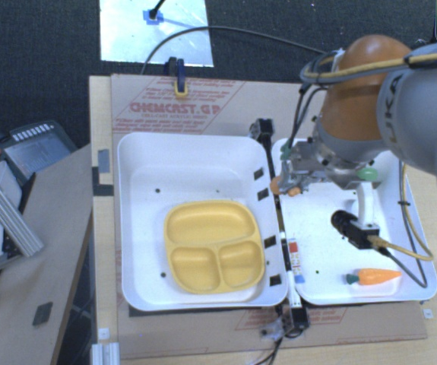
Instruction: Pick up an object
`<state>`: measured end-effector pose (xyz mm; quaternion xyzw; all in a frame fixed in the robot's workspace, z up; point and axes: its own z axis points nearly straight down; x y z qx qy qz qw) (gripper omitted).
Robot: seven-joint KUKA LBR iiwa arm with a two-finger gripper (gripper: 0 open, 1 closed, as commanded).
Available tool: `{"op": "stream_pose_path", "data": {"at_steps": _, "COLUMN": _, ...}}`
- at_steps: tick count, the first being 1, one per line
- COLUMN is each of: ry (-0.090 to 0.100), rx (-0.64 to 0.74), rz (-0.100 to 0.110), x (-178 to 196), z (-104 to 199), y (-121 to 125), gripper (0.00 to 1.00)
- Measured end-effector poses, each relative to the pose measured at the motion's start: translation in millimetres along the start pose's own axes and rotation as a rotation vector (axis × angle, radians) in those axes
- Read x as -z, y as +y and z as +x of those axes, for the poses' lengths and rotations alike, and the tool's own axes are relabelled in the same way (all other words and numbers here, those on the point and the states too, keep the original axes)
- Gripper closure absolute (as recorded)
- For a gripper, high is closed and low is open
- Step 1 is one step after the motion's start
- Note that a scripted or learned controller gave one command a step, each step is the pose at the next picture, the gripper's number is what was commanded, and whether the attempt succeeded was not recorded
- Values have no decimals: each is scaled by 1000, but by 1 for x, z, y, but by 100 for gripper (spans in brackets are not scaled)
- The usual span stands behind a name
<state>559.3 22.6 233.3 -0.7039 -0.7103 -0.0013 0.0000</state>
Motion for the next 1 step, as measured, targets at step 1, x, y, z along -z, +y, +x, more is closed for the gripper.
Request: {"op": "stream_pose_path", "data": {"at_steps": 1, "ry": 0, "rx": 0, "rz": 1, "x": -11, "z": 51, "y": 3, "gripper": 100}}
